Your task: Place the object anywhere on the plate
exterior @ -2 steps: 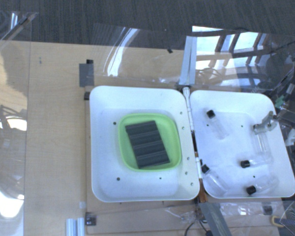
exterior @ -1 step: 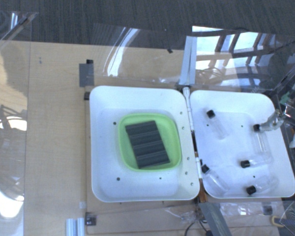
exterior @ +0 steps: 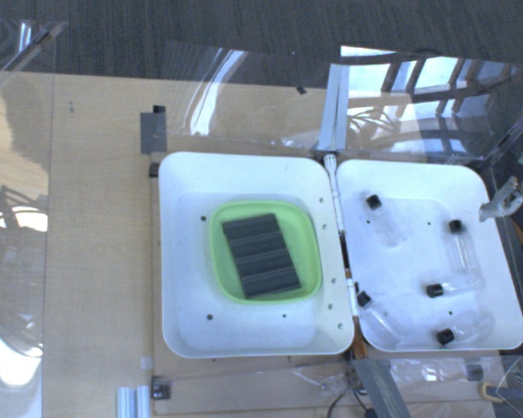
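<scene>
Left bin (exterior: pixel 183 320): green plate (exterior: pixel 307 251) central, dark ribbed block (exterior: pixel 260 255) covering most of it; white margin free around. Right bin (exterior: pixel 497 320): clear black-capped bottles (exterior: pixel 460 249) scattered, centre gap open.

Two white bins sit side by side on a pale wooden bench (exterior: pixel 78 233). The right bin (exterior: pixel 418 181) holds clear vials with black caps: one at eleven o'clock (exterior: pixel 373 202), one at three (exterior: pixel 454 226), two at five (exterior: pixel 434 291) (exterior: pixel 444 337). A fifth black cap (exterior: pixel 363 299) lies at eight o'clock by the divider between the bins.
</scene>
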Controlling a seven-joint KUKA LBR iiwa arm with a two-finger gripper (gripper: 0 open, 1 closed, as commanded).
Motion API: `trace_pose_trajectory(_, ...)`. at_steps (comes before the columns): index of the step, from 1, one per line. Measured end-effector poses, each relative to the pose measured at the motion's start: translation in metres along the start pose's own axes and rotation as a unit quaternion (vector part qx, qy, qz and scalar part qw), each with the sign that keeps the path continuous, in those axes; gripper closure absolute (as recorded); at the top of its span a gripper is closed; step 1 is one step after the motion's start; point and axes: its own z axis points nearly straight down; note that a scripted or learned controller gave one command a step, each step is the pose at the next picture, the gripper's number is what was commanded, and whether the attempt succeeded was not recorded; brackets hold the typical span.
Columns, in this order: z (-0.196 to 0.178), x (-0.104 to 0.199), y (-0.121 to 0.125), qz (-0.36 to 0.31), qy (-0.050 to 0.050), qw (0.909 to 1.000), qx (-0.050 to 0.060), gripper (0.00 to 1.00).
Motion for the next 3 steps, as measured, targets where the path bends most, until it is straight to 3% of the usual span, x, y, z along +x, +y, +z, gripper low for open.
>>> trace_pose_trajectory(1,-0.029,-0.002,0.002,0.038,0.000,0.9993,-0.001,0.00)
trace_pose_trajectory(2,-0.024,-0.003,0.002,0.072,0.000,0.9974,0.001,0.00)
trace_pose_trajectory(3,-0.046,-0.004,0.003,0.086,0.000,0.9963,-0.001,0.00)
